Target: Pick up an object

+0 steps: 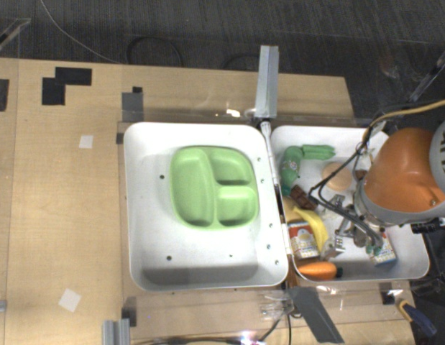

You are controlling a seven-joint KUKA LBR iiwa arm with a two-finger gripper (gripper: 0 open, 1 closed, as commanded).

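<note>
While the arm [405, 171] reaches in from the right, its orange band hanging over the right bin [416, 264], the gripper [349, 232] sits low inside that bin; its state cannot be told from this angle. Just left of the gripper lies a banana [314, 225], with a small printed carton [303, 241] beside it and a carrot [317, 269] nearer the front wall, below and left of the gripper. Farther back and to the left rest a green toy [300, 158] and a dark brown piece [299, 193]. Well to the left, the other bin [147, 192] holds a green divided tray [211, 185]. Both bins stand on a pale wooden bench [57, 214] bearing black square markers; dark carpet [208, 13] lies beyond.
</note>
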